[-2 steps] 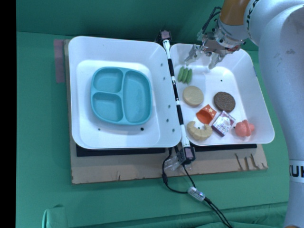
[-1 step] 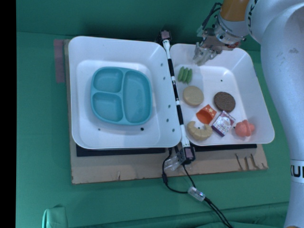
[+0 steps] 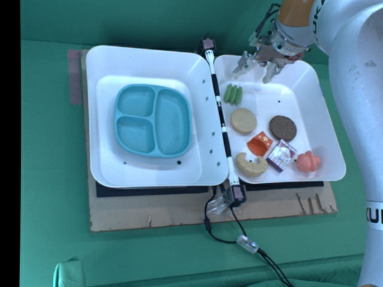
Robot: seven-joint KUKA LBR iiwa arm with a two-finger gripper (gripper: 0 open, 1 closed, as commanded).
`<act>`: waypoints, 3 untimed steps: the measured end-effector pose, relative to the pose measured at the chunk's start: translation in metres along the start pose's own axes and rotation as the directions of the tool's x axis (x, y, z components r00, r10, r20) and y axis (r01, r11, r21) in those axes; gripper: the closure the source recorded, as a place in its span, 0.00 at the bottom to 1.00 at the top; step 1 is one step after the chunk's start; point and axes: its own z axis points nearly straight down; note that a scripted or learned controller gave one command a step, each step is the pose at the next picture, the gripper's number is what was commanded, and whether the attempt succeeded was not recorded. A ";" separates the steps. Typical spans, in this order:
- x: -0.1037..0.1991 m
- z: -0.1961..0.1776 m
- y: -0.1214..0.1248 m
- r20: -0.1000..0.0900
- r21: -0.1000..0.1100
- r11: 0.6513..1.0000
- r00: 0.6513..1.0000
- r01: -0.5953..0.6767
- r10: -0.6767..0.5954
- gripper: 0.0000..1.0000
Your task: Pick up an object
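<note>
The green pea pod (image 3: 233, 94) lay in the right bin (image 3: 311, 88), close to the divider, its long axis running from upper left to lower right and only a little off the divider's line. Below it sat a round tan biscuit (image 3: 243, 120), and to the right of that a round dark brown cookie (image 3: 282, 127). Lower still were a small red carton (image 3: 260, 143), a pale croissant-like piece (image 3: 251, 165) curved like a crescent along the near rim, a purple and white packet (image 3: 281, 156) tilted on the diagonal, and an orange-pink toy (image 3: 307, 162) near the right rim.

The left bin (image 3: 102, 70) held a teal divided plate (image 3: 153, 120), its long axis running left to right. Both bins rested on a brown board (image 3: 149, 211) laid over the green-covered table (image 3: 48, 160), with a black and white strip (image 3: 218, 100) between them and a cable (image 3: 239, 232) trailing off the near edge. Green cloth formed the backdrop.

The gripper (image 3: 258, 65) hung above the far edge of the right bin, its fingers (image 3: 242, 63) spread apart with nothing between them. The pea pod lay just below and slightly left of them, apart from them; the other pieces lay further toward the near rim.
</note>
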 end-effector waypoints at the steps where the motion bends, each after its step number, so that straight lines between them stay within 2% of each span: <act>1: -0.002 0.014 -0.001 0.005 0.003 1.000 1.000 0.006 -0.006 0.00; 2: 0.004 0.000 0.000 -0.008 0.001 1.000 1.000 0.003 -0.003 1.00; 3: 0.002 0.000 0.000 -0.004 0.001 1.000 1.000 0.003 -0.003 0.00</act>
